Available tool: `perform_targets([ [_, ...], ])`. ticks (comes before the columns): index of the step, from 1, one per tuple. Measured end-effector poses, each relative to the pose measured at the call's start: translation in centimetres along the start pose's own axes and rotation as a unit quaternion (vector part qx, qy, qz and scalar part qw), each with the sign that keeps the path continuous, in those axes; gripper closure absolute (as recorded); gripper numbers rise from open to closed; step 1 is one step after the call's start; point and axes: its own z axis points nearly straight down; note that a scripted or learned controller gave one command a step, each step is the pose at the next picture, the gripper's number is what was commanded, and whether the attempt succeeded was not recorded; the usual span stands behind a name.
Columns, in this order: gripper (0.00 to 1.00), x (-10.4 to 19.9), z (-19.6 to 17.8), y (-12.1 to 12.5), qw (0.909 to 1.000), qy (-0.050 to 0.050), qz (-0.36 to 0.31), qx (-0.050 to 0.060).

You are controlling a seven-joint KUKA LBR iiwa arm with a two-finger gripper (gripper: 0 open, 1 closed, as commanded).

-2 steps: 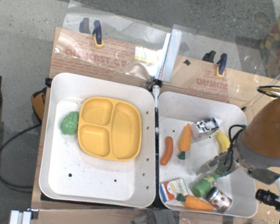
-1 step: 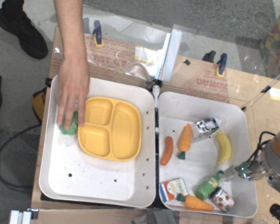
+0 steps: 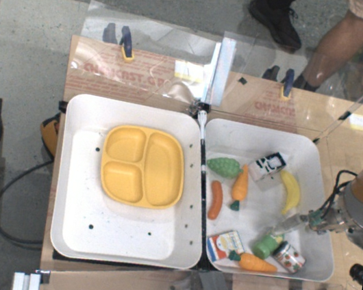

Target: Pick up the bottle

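- Bins are sitting side by side on the bench: the left bin is carrying a yellow divided plate, and the right bin is holding a scatter of toy food.
- Lying in the right bin are a green lumpy vegetable, a carrot beside it, a red sausage, a banana, a small black-and-white box, a printed carton, a second carrot and a small can.
- The green bottle is lying low in the right bin's near corner, crowded between the second carrot, the can and the carton, which is likely leaving little room around it.
- The gripper is reaching in from the right, its fingers pointing toward the bottle and hovering just above and beside it, probably lining up for a grasp.
- How far the jaws are parted is too small to tell here, and nothing is showing between them.
- The bottle is resting on the bin floor, so the pick is not yet done.
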Motion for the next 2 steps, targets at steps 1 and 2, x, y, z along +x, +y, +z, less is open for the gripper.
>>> perform_targets([
  [1, 0.00, 6.35, 4.69, 1.40, 0.9981, 0.000, -0.061, -0.001],
  [2, 1.00, 6.26, 3.75, 1.39, 0.9982, -0.001, -0.060, -0.002],
])
